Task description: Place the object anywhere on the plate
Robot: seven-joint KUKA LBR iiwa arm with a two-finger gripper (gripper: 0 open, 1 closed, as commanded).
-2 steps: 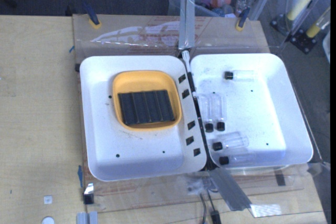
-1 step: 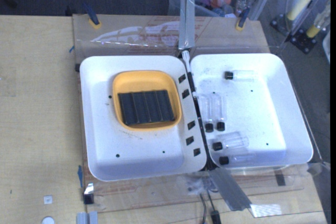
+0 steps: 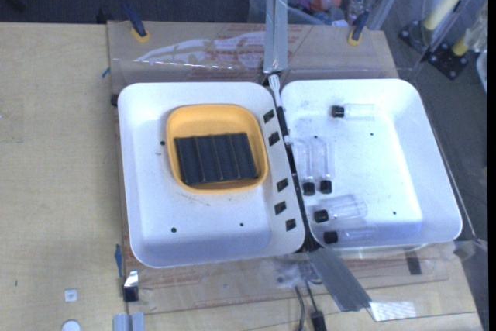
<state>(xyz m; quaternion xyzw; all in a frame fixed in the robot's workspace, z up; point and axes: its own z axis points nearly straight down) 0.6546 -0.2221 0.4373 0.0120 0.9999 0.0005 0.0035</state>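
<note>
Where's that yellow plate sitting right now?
The yellow plate sits in the left white bin, toward its upper middle, with a dark ridged block lying on it. The clear vials lie in the other bin.

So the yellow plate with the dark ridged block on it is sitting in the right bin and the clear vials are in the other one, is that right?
Not quite. The camera view shows the yellow plate, with the dark ridged block on it, in the left bin, not the right. The clear vials with black caps lie in the right bin, which is the other one.
</note>
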